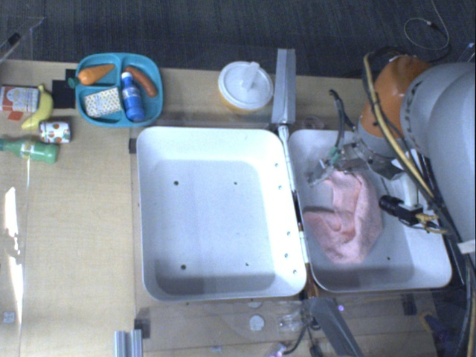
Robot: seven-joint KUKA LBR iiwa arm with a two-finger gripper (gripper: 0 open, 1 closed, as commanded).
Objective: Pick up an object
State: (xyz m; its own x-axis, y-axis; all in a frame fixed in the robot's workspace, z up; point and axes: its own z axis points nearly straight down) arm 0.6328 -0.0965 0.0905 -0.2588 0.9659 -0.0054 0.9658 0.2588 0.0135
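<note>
The grey arm (439,125) leaned in from the right over the right bin (416,270). The left bin (216,214) sat beside it on the desk (67,236). A pink cloth (346,218) lay crumpled in the right bin, the gripper (336,160) at its far edge; whether it gripped the cloth, I could not tell.

A robotics lab: a cabled arm (439,117) over white bins (216,214) on a wooden bench (67,244).
</note>
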